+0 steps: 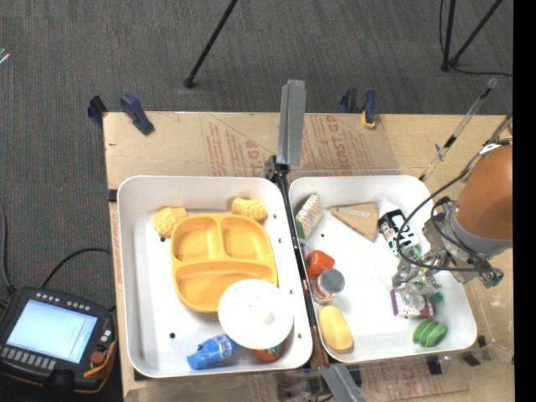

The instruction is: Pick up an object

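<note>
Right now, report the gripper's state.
Gripper: low in the right bin, right over a small purple-edged packet; open or shut cannot be told.

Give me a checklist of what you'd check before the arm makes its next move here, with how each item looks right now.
1. Gripper over the right bin: ok.
2. Something beneath it to grab: ok, a purple packet lies right under it.
3. Packet between its fingers: cannot tell, the gripper hides the contact.
4. Neighbours apart from the packet: not ok, the green toy lies close beside it.
5. Cables away from the gripper: cannot tell, they run close by the wrist.
</note>
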